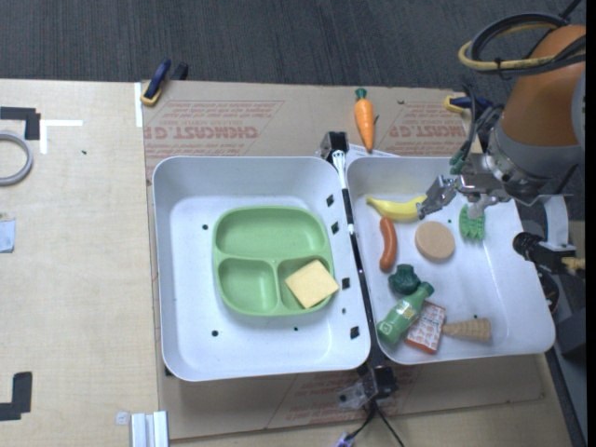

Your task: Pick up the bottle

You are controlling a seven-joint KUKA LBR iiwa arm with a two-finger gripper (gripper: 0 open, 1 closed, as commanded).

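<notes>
Where the right bin (521,277) came nearest the camera, the green bottle (404,312) lay tilted against a red packet (426,329), an ice-cream cone (468,330) alongside. Farther back sat a sausage (387,244), a round biscuit (435,241) and a banana (395,207). Above them hung the tool (456,194), fingers parted, gripping nothing.

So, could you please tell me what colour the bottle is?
Green, bottle seen in the camera view.
</notes>
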